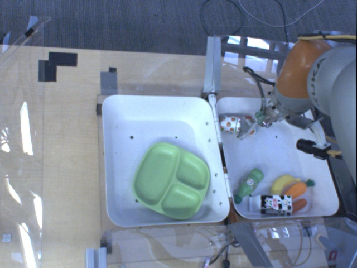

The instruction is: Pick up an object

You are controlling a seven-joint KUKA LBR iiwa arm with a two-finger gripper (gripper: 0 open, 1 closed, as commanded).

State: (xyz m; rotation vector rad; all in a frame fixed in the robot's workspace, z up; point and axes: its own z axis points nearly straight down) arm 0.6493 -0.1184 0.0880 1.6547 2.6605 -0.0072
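Small white cup with orange dots (229, 123) lying at right bin's (323, 205) upper left corner, tool (249, 128) just beside it, grip state unclear, possibly touching.

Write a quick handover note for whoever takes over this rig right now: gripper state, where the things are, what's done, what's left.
Gripper: low over the right bin's far-left corner, beside a small white spotted object; a grasp can't be confirmed.
Right bin, near edge: green bottle, yellow banana, orange carrot, white carton.
Left bin: green divided plate.
Done: arm reached in.
Left: secure one object and lift it.
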